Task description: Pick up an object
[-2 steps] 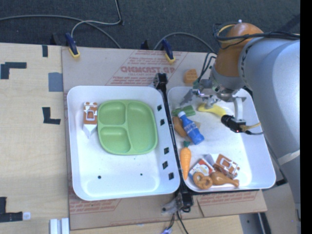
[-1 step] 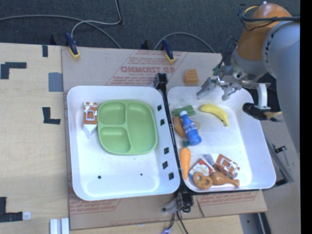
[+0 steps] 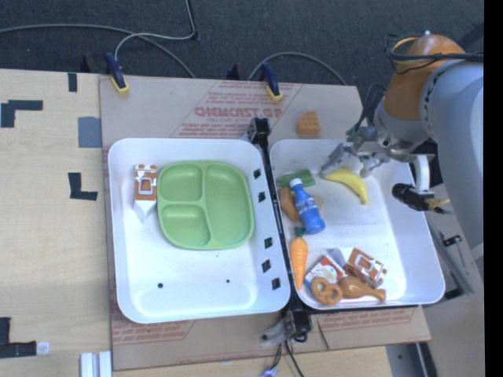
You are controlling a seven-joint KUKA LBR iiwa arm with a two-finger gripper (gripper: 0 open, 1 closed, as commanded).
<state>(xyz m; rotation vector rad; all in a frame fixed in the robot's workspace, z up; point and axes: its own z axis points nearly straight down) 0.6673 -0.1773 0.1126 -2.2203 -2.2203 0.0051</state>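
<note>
Right bin [image 3: 409, 250]: curved yellow banana [image 3: 350, 184] beneath end effector [image 3: 350, 160], fingers spread.

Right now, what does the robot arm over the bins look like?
The arm is bulky and pale grey, with a rounded orange band near its wrist. A thin dark cable loops over the orange part. Its pincer is small, metallic grey, and a black fitting projects from its side.

1. The counter [image 3: 47, 210] is of pale wood, marked with black tape pieces.
2. A cardboard sheet [image 3: 228, 108] is laid on it, held by two blue-and-yellow clamps [image 3: 116, 75] at its far edge.
3. Two white bins [image 3: 189, 297] are set side by side on the sheet.
4. A small orange block [image 3: 308, 123] rests on the cardboard, just beyond the right bin.
</note>
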